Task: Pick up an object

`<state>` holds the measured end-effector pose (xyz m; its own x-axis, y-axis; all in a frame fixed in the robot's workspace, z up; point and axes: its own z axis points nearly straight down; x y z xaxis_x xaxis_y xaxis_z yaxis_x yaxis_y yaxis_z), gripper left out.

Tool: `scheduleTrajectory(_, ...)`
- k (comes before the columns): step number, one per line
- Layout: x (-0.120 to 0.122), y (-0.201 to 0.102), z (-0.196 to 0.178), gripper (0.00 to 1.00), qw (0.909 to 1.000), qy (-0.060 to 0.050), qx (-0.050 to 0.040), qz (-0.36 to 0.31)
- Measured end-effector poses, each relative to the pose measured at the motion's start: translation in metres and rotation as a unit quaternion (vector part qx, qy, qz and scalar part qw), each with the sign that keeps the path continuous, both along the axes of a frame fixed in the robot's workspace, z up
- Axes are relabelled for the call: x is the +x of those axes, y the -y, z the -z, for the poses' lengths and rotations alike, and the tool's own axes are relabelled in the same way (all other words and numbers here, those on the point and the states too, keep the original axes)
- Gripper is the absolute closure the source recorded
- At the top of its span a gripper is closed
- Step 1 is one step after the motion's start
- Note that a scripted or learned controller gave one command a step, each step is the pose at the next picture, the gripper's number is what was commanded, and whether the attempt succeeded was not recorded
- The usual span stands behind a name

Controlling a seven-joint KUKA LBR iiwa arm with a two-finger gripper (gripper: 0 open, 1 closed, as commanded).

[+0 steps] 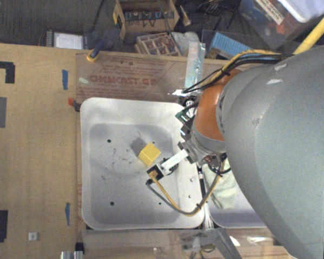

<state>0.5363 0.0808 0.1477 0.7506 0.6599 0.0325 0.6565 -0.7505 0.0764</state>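
Yellow block (149, 154) in bin (93, 204) — arm (281, 132) covers neighbouring bin (238, 217)

Even, soft light brightens the white bin (90, 149) without harsh glare. Clutter (151, 23) beyond the desk (31, 146) lies dimmer; the picture is slightly soft.

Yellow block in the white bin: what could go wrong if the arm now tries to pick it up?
1. The yellow block lies at an angle to the walls of the bin; a badly lined-up grasp may just push it along the smooth floor.
2. A grey patch touches it, shadow or second thing, unclear; it could mislead the aim.
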Motion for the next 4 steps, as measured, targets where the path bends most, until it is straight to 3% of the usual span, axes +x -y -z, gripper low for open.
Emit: scheduleTrajectory(4,0.0007,-0.0009,0.0,1.0,0.9992,0.004,0.0028,0.041)
